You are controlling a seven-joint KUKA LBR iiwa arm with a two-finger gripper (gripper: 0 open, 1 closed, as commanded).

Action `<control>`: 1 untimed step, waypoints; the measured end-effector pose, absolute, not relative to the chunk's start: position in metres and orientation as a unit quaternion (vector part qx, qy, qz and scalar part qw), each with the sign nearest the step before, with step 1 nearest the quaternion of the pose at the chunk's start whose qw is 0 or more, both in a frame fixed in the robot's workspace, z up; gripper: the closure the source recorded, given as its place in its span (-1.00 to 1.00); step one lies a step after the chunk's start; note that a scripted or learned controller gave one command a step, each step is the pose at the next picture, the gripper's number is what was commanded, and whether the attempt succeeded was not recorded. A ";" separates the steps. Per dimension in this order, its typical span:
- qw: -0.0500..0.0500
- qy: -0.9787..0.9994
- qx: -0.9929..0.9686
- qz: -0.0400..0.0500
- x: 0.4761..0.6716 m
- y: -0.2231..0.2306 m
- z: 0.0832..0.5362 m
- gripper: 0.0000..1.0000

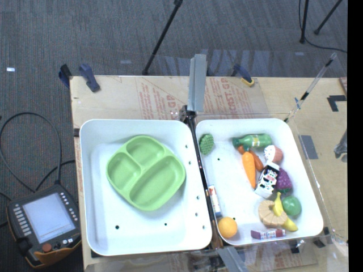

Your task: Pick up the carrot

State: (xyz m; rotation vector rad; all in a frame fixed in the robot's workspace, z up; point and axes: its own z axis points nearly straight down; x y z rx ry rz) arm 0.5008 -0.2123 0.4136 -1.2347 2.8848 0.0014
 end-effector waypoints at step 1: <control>-0.002 0.895 -0.446 0.005 0.488 -0.188 0.313 1.00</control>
